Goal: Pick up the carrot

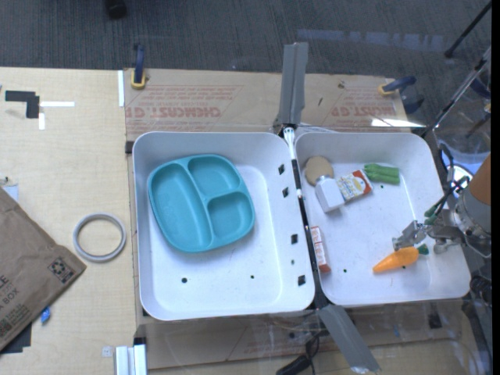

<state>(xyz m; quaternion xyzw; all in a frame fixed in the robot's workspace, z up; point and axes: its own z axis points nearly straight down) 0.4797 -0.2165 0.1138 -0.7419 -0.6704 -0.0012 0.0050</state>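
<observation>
Leftmost, a roll of tape [99, 236] lies on the worktop [62, 178]; the left bin [144, 209] holds a teal divided plate [202, 202]. In the right bin [367, 283] the carrot [395, 261] lies flat near the front right corner, tip leftward, green top rightward. It looks like a light, rigid, smooth toy, best pinched across its thick middle. The tool [418, 237] hangs just above the carrot's leafy end; whether it is clenched I cannot tell.

Pretty bright and even overhead light, soft shadows, white bins [148, 209] a bit blown out, everything slightly soft-focus.
</observation>
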